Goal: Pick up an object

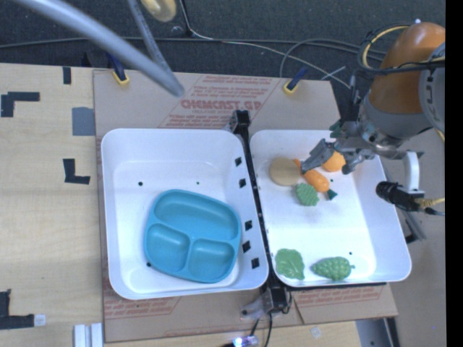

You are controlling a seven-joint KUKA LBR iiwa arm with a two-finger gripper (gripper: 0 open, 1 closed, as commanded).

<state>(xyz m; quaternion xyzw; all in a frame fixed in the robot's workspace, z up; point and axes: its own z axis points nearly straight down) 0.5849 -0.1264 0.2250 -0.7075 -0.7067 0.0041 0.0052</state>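
My gripper hangs over the far part of the right bin, fingers spread open. A small orange piece lies between the fingertips, low in the bin; I see no clamp on it. Just left of it is an orange carrot-like toy with a green leafy piece at its near end. A tan round disc lies further left, beside the left finger. Near the bin's front edge lie a flat green leaf toy and a bumpy green toy.
The left bin holds a blue divided tray. A black divider clip strip runs between the bins. A black fitting sticks out past the right bin's right rim. Cables trail behind the bins.
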